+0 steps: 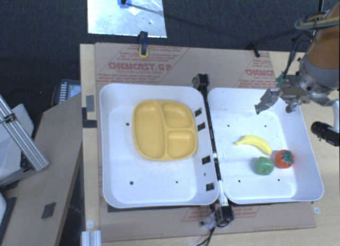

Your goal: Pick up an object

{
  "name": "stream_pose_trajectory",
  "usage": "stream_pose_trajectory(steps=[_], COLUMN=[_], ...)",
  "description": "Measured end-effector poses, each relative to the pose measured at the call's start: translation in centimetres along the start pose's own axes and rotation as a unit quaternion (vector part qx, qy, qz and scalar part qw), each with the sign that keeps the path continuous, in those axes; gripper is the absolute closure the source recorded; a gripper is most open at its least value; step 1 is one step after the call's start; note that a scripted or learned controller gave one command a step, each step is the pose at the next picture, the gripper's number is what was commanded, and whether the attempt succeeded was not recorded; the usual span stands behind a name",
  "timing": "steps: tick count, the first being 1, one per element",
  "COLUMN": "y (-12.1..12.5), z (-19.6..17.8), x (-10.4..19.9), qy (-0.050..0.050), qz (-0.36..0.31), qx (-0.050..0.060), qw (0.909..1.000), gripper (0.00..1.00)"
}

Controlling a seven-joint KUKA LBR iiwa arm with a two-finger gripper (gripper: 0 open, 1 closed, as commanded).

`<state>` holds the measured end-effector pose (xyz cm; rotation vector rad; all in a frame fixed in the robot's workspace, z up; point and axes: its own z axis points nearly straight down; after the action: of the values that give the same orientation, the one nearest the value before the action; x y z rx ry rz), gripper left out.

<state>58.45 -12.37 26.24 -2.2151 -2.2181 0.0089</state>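
Reaching in from the right, the grey arm [321, 69] with its orange band holds the end effector [277, 101] over the upper part of the right bin [303, 192], its two fingers spread wide apart with nothing between them; one dark finger [264, 103] hangs over the bin's white floor, the other sits nearer the bin's far right rim. Well below it, in the lower half of the same bin, lie three small things: a yellow banana [255, 144] curving across the middle, a green apple-like fruit [263, 166] just below the banana's right end, and a red tomato-like fruit [283, 159] touching or nearly touching the green one on its right. All three are apart from the end effector. The left bin [114, 186] holds a yellow divided plate [163, 129] with three compartments, lying flat near its centre. Both bins rest side by side on a brown cardboard sheet [170, 64] covering the bench.
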Motion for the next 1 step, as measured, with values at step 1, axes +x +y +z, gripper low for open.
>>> stream_pose_trajectory(steps=[1], y=[0.19], z=[-0.57], x=[0.02], qy=[-0.001], qz=[-0.001], qx=[-0.005], qw=[1.0], gripper=[0.0])
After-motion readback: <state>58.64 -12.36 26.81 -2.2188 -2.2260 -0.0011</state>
